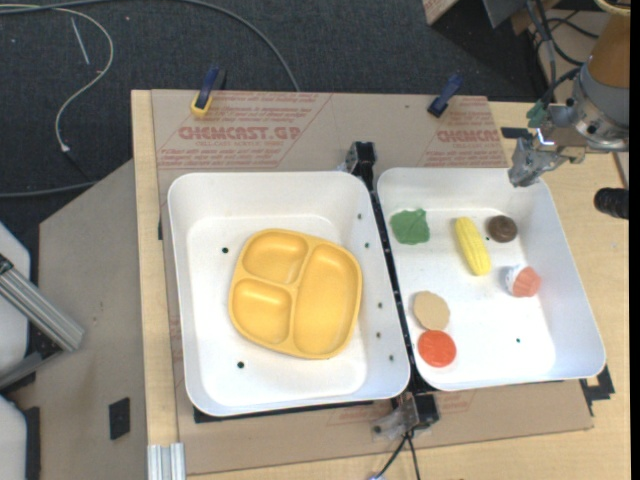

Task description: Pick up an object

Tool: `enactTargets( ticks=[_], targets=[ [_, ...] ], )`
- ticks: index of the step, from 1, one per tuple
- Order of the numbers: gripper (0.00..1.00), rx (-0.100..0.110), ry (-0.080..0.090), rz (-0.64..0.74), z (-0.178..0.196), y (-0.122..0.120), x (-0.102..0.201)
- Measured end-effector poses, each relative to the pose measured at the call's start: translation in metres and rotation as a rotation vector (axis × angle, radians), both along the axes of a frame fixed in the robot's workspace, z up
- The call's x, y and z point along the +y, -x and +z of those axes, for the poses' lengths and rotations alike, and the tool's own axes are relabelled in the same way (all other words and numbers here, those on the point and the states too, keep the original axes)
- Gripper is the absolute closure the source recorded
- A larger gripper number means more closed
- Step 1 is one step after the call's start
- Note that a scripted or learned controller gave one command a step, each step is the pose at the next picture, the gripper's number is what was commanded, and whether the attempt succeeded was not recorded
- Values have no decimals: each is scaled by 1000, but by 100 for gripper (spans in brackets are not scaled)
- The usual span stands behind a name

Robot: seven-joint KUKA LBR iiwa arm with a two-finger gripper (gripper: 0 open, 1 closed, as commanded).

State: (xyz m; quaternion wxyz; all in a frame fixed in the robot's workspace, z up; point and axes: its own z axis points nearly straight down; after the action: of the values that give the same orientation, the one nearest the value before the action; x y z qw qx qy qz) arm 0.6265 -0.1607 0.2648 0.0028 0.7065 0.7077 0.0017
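Fingers (522, 175), their spread impossible to tell, hover at the right bin's (560, 368) one o'clock corner; descend squarely over the brown piece (501, 229).

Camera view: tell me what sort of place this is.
Probably a robotics lab test bench. Two white bins sit clamped to a board, toy food such as a corn cob lies in the right one, and loose cables trail across dark carpet.
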Motion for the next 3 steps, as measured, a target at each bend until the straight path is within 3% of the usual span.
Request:
enactTargets(
  ticks=[3],
  targets=[
    [100, 10, -4, 5, -16, 55, 157]
  ],
)
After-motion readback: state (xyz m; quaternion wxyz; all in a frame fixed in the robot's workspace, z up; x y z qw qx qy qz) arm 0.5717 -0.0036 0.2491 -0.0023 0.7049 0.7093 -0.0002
